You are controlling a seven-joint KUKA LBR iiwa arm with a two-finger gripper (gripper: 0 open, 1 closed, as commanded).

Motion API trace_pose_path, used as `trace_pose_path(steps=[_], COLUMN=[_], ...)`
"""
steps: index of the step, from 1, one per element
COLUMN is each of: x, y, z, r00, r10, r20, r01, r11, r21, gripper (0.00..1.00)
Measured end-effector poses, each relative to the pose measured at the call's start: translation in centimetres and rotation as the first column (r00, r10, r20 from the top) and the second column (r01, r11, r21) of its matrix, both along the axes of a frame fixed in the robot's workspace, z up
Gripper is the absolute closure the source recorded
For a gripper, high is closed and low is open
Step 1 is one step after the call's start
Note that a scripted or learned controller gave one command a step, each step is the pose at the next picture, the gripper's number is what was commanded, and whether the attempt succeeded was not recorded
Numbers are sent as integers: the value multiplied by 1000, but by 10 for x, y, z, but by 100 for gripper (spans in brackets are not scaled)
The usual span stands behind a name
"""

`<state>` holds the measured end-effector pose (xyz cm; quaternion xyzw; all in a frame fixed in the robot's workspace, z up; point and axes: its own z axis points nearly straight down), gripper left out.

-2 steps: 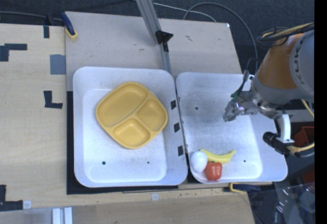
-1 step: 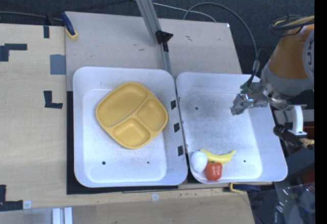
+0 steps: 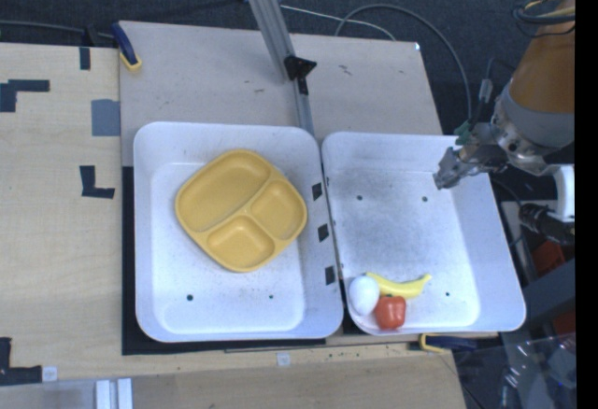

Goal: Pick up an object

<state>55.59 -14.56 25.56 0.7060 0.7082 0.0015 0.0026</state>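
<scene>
- Lower middle of frame, near corner of the right bin [image 3: 486, 239]: three small things bunched together, a banana [image 3: 404, 285], a white ball [image 3: 363, 294], a red piece [image 3: 391, 311] that looks like a tomato or pepper.
- Banana long axis runs roughly left-right, slightly tilted, right tip raised toward the upper right, left end by the top of the white ball; curve bows downward.
- White ball sits left of the red piece, touching or just beside it; red piece lies just under the banana.
- Gripper [image 3: 447, 174] at right of frame, over the upper right part of the right bin, well apart from the fruit cluster; nothing seen between its fingers; whether they are apart or together, cannot tell, too dark and small.
- Arm [image 3: 542, 90] comes in from the right edge, orange band above the grey wrist.
- Left bin [image 3: 149, 211] holds a yellow divided plate [image 3: 241, 209], three compartments, lying flat and turned at a slant.
- Metal pole [image 3: 266, 6] slants from the top of frame down to the seam between the bins.
</scene>
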Motion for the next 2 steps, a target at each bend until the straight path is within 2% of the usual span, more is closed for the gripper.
trace_pose_path(steps=[1,2], x=[-8,-14], y=[55,111], z=[3,-14], r00=[1000,1000], r10=[4,4], r20=[-6,-9], r01=[-4,-4], r11=[1000,1000], r21=[3,3], gripper=[100,100])
